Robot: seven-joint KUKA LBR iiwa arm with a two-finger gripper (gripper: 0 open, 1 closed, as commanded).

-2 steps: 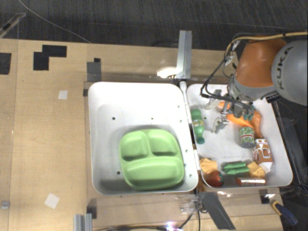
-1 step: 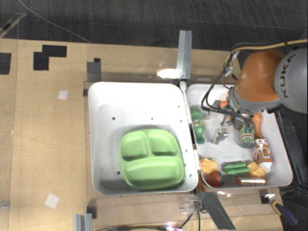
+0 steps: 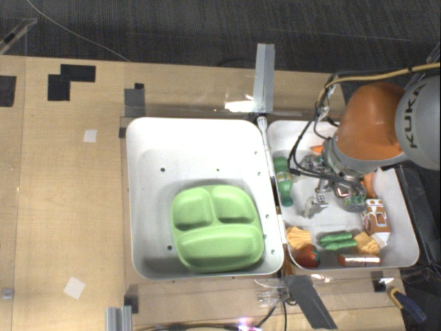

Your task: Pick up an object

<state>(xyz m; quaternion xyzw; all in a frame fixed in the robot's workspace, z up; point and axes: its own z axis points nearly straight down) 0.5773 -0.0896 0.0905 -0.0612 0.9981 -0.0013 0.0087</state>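
The arm's gripper (image 3: 318, 204) hangs low over the right bin (image 3: 406, 243), its jaw state impossible to tell from above, just above a green toy (image 3: 336, 239) lying among small items, while a green tray (image 3: 217, 227) fills the left bin (image 3: 148, 150)

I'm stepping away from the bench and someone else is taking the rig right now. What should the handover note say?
Gripper: down inside the right bin, over its bare middle; nothing seen between its fingers, and open or shut cannot be told from this view.
Things: the right bin holds small toy food along its near edge: a green pod-like piece, a red round piece, a yellow ridged piece, plus a green bottle-like item by the divider. The left bin holds a green divided tray.
Done: arm is in the bin.
Left: grasp and lift an object.
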